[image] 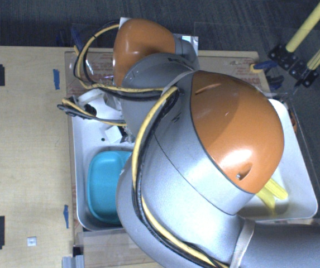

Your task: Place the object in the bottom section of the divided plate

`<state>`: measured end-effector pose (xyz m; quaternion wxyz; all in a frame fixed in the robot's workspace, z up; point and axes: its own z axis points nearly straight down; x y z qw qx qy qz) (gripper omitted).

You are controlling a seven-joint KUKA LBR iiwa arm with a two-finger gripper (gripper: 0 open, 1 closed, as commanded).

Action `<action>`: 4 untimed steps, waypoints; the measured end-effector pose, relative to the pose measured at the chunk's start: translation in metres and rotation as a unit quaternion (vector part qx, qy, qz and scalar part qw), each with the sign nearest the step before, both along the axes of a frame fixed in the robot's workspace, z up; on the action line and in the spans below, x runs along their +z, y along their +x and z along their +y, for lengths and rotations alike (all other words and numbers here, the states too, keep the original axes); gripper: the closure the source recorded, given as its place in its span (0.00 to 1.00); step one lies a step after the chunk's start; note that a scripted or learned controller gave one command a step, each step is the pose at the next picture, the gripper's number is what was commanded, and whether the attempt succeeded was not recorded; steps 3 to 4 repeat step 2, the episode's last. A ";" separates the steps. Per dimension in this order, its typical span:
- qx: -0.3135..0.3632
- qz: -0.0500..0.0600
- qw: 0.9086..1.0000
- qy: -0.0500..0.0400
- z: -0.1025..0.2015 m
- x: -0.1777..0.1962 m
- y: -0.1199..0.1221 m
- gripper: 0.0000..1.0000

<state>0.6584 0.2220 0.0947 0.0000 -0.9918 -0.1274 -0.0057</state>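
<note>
blue plastic dish [105, 186], likely the plate of the task, lying low in the left bin [81, 149], by its near left corner, right side hidden under the arm [204, 166]. no dividers or sections made out on the visible part. object to be placed: cannot tell which thing it is; nothing seen resting on the blue surface. tool itself hidden beneath the wrist housing, somewhere above the upper half of the same bin; cannot tell how far open, nor whether anything is held. so, relation of dish to tool: dish toward the near end of the bin, wrist end of the arm toward the far end, exact gap not readable.

just beyond the dish, some white and dark scraps [112, 133] on the bin floor, too small to name. black and yellow cables [84, 108] looping off the wrist, over the bin's far left rim. orange cap [143, 41] at the far joint, larger orange dome [235, 127] at the near joint, grey casing between, covering most of both bins. in the right bin [302, 200], a yellow strip [272, 194] poking out from under the arm, touching the floor. pale wooden worktop [25, 149] at left, with black corner marks and blue tape bits. yellow rods [310, 18] with black clamps at upper right.
</note>
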 end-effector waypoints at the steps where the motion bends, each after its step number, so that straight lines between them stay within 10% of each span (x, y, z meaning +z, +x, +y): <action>1: -0.001 -0.002 1.000 0.001 0.000 0.011 0.001 1.00; 4: -0.002 -0.002 1.000 0.001 -0.001 0.021 0.001 1.00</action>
